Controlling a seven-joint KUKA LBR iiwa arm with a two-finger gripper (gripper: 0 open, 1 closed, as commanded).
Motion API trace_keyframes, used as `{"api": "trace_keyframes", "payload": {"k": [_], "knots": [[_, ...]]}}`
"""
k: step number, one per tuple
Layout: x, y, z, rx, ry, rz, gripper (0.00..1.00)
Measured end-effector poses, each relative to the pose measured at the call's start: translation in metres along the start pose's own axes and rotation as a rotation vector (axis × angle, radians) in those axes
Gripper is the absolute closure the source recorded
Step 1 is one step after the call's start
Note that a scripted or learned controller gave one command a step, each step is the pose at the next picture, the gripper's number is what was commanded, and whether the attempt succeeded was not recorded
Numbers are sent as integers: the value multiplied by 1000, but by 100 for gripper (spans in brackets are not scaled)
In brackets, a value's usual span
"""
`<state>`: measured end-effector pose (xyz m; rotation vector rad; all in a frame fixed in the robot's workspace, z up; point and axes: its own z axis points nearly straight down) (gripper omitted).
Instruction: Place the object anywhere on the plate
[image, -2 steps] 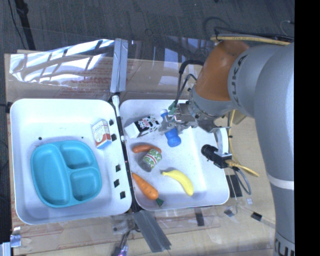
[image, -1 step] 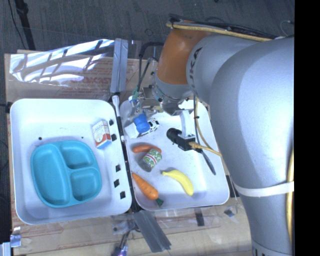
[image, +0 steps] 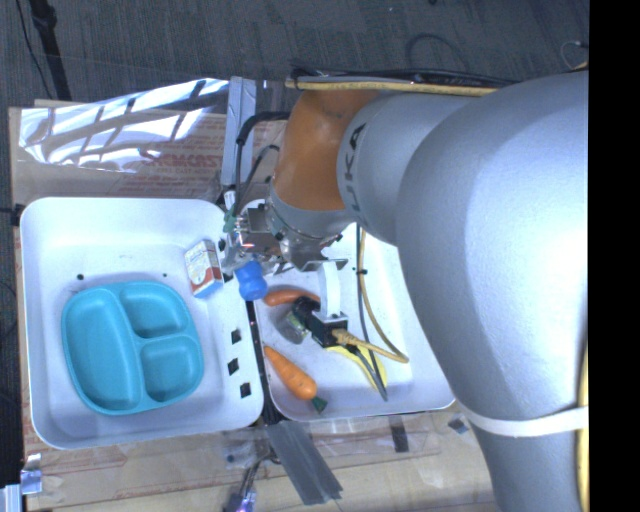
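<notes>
1. The small blue object (image: 250, 284) sits off the plate's upper right corner, well clear of the plate's rim, about over the wall where the two bins meet.
2. The gripper (image: 243, 250) hangs directly above the blue object and very close to it. I cannot tell how far open it is, or whether it has hold of the blue object or merely stands over it.
3. The plate (image: 130, 345) is light blue with three compartments and lies flat in the left bin (image: 60, 230), toward that bin's lower left. Nothing lies on it.
4. A small white carton (image: 203, 268) with orange and blue print stands just beside the plate's upper right corner, between the plate and the blue object, apart from the rim.
5. Three small black squares (image: 234, 364) show in a column to the right of the plate, near the left bin's right wall.
6. Farther right of the plate, in the right bin (image: 420, 390), lies a short orange sausage-shaped thing (image: 290, 297), just past the blue object.
7. A carrot (image: 291, 373) lies on a slant to the plate's right, level with its lower edge, with its green end pointing away from the plate.
8. Beyond the carrot, farther from the plate, lies a yellow banana-like thing (image: 365, 362).
9. The grey arm (image: 450, 200), with its orange band (image: 315, 150), covers the area to the plate's upper right and far right.
</notes>
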<state>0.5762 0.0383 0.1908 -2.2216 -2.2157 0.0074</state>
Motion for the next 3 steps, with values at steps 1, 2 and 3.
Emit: {"api": "trace_keyframes", "payload": {"k": [1,2,3], "knots": [[54,-36,0,1,0,-292,100],[111,-75,26,0,-1,-280,100],[111,-75,25,-1,-1,-279,0]]}}
